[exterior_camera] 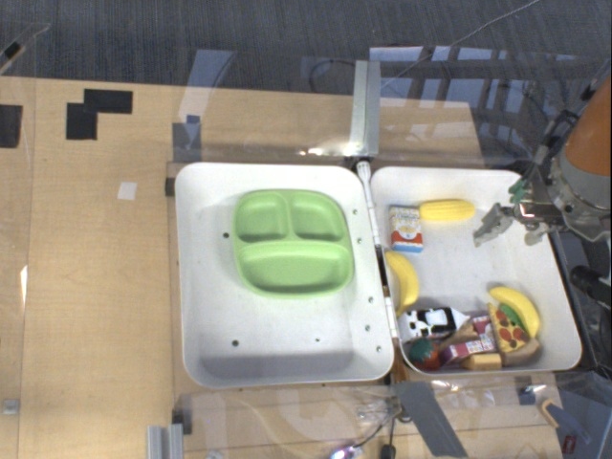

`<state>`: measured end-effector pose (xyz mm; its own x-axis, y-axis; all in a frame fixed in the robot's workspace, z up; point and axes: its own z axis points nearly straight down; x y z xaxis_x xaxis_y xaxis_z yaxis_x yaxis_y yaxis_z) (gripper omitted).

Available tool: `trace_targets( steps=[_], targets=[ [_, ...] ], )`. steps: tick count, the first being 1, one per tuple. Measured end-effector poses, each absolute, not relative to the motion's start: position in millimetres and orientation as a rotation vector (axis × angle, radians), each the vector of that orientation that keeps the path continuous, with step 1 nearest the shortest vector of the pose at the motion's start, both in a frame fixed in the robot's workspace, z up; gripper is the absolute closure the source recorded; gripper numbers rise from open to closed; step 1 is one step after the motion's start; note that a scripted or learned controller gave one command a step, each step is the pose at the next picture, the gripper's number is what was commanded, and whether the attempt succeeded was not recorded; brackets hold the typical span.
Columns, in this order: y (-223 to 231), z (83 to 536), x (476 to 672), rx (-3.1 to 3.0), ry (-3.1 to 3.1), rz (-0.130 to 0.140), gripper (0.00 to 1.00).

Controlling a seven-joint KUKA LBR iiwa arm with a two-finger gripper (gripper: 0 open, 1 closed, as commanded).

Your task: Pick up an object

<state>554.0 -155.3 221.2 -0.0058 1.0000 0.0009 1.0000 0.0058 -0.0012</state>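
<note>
My gripper (pixel 513 225) hangs over the right bin (pixel 459 271) near its upper right, with its two fingers spread apart and nothing between them. A yellow corn cob (pixel 447 210) lies just left of it, next to a small red and white carton (pixel 405 229). A banana (pixel 404 278) rests by the bin's left wall. Along the front lie a black and white toy cow (pixel 429 322), a red piece (pixel 478 338), a pizza slice toy (pixel 510 333) and a second banana (pixel 517 307).
The left bin (pixel 206 285) holds a green divided plate (pixel 291 240). A metal divider rail (pixel 371 237) runs between the two bins. Bare floor of the right bin lies between the gripper and the front pile.
</note>
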Motion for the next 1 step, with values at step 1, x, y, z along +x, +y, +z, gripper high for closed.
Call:
trace_targets(
  steps=[1],
  targets=[
    [-133.3, 98.0, 595.9, -2.014, -2.413, -0.003, 0.0]
  ],
)
